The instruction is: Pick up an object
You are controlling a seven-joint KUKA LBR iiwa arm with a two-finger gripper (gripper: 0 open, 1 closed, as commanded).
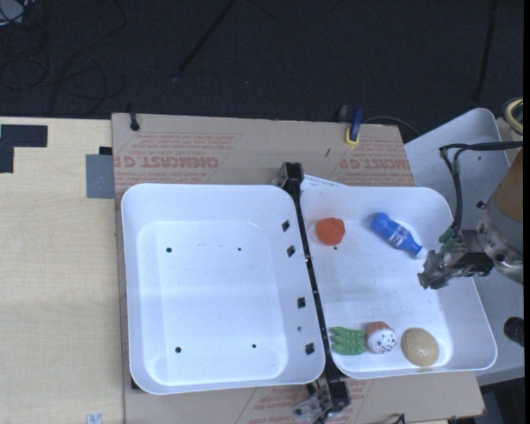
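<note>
A pale wood-grain desk (pixel 44 263) carries two shallow, smooth white plastic bins on printed cardboard, beneath a dark floor strewn with cables. In the right bin (pixel 459 228) lie a blue bottle (pixel 395 233), a round orange piece (pixel 330 230), a leafy green piece (pixel 346 339), a speckled white ball (pixel 381 337) and a tan egg-shaped lump (pixel 420 346). The hand (pixel 433 275) hangs over that bin's right side, well apart from them, holding nothing; I cannot tell how it is set.

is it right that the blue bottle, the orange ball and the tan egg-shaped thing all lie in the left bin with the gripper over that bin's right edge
Not quite: the camera view shows the blue bottle, the orange ball and the tan egg-shaped thing in the right bin, not the left. The gripper is over that bin's right edge.
</note>
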